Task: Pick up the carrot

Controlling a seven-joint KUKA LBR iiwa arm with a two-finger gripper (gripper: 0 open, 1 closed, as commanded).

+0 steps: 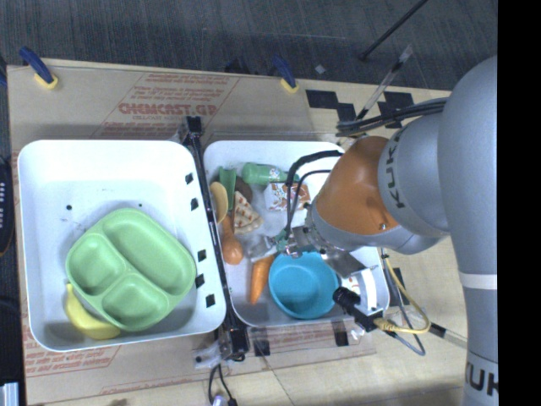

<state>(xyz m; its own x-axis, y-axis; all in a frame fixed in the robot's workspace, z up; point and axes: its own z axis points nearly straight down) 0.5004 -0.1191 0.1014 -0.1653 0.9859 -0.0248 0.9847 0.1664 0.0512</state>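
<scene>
The carrot [258, 279], a short orange piece, lies near the front of the right bin [254, 152], just left of a blue bowl [303, 286]. My gripper [283, 244] sits low in that bin, a little above and to the right of the carrot's top end and close to the bowl's far rim. The orange wrist band and grey arm cover most of it. Nothing of the carrot is lifted; it rests on the bin floor.
Around the carrot lie a pizza slice [245, 214], a brown-orange piece [231, 248], a yellow piece [220, 200], green items [258, 174] and a printed packet [277, 196]. The left bin [51, 167] holds a green divided plate [131, 267] over a yellow object [84, 318].
</scene>
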